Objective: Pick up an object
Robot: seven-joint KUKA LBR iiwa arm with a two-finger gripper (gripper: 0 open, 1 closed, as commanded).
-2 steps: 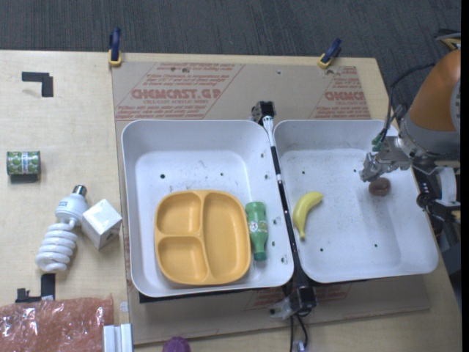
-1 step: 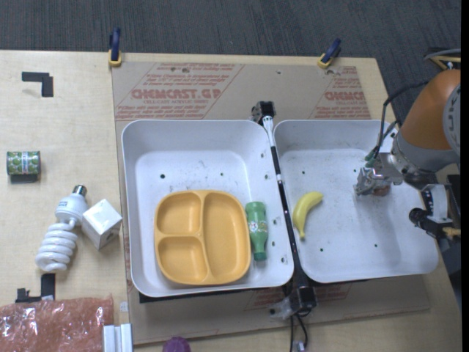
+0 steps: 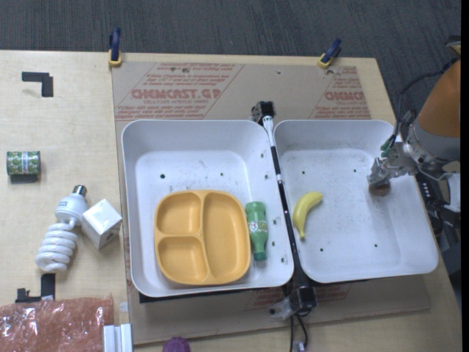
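A yellow banana lies in the middle of the right bin. In the left bin a yellow divided plate lies flat, with a green bottle on its side along the plate's right edge. My gripper reaches in over the right bin's upper right part, well to the right of the banana. A small brown thing sits right at the gripper's tip; whether it is held I cannot tell.
The arm's orange band hangs over the bench's right edge. Left of the bins lie a spiral light bulb, a white cube, a green can and a reddish mesh bag.
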